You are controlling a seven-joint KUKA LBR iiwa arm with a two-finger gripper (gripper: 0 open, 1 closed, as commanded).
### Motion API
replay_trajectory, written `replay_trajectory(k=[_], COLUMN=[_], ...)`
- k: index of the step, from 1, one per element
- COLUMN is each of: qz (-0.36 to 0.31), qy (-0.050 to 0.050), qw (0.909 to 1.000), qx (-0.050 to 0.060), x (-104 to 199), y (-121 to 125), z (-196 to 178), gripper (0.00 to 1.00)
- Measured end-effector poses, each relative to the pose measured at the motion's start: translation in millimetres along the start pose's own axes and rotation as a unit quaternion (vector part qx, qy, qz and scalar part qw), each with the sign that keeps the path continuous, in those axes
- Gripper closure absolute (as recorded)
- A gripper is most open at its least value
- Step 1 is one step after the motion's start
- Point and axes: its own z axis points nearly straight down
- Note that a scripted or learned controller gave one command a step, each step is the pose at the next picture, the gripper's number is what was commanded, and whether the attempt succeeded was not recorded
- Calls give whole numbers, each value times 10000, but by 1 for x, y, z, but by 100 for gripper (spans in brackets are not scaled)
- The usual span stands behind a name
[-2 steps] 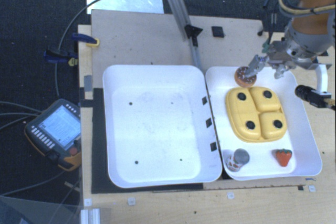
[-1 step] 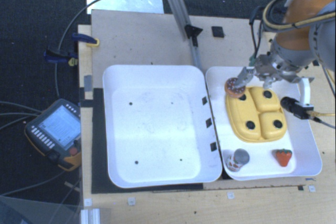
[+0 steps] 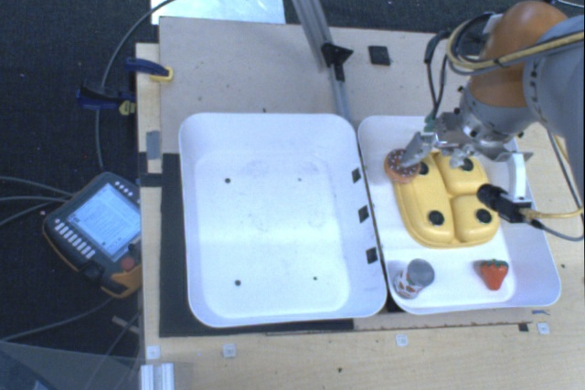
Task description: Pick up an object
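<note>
the grey arm with the orange band is reached in from the right and its two-finger gripper (image 3: 422, 148) is hung over the upper left part of the right-hand shallow white bin (image 3: 548, 288). whether the claw is apart or together can't be told from this slant, so no call is made on that. nothing can be seen clamped in it.

the likeliest target looks to be the small brown ring-shaped doughnut-like thing (image 3: 399, 164), which is sat right at the gripper tip and pressed up against the top left corner of the big yellow moulded plastic block with dark holes (image 3: 448, 204). also in that bin: a small grey-capped cup-like object (image 3: 412, 277) near the front edge and a little red strawberry toy (image 3: 494, 273) to its right, both well apart from the gripper. the left-hand white bin (image 3: 265, 215) is not being worked on.

what could go wrong, as a guess:
- the ring is touching the yellow block, so one finger could be landed on the block instead of beside the ring, and the close would be blocked or the ring just nudged away
- the ring is flat and low, so it could be skimmed over if the descent is stopped short
- the yellow block could get caught and dragged along if the fingers are closed across both things
- the bin wall is near, so a sideways shove could pin the ring there
</note>
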Motion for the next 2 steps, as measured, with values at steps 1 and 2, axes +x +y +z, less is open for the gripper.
replay_trajectory(k=[1, 2], qz=[-19, -38], qy=[-6, -5], qw=[10000, 9999], qx=[-74, -164], x=[3, 5], y=[13, 18], z=[49, 31], gripper=[0, 100])
